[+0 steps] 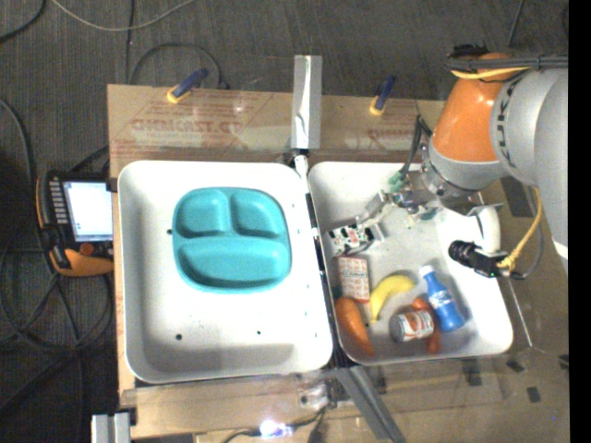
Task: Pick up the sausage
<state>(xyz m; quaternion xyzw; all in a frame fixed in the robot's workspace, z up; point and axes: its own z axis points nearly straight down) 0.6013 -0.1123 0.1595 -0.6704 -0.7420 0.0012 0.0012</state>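
Sausage (352,326) at lower centre of frame, in right bin (499,344), lying along the bin's left wall near the bottom corner, orange-brown, tapered ends, just beside a small red-and-white packet (353,274) above it and a banana (390,294) to its right. Likely a plastic toy: light, stiff, smooth and a bit slippery, round so prone to roll or squirt out of a pinch. Best taken across the short axis at mid-length, jaws spanning the width; tight against bin wall, so little room for the wall-side finger. Gripper (406,195) at upper right of frame, over the top part of right bin, well apart from sausage, nothing seen between fingers; open or shut cannot be told from this angle. Can (413,324) with red label, blue bottle (440,299) with white cap and label, small patterned box (355,235): print present on all, too small to read. Faint red lettering on cardboard (185,127) behind the bins, not legible. Teal divided plate (232,239) in left bin (138,340).
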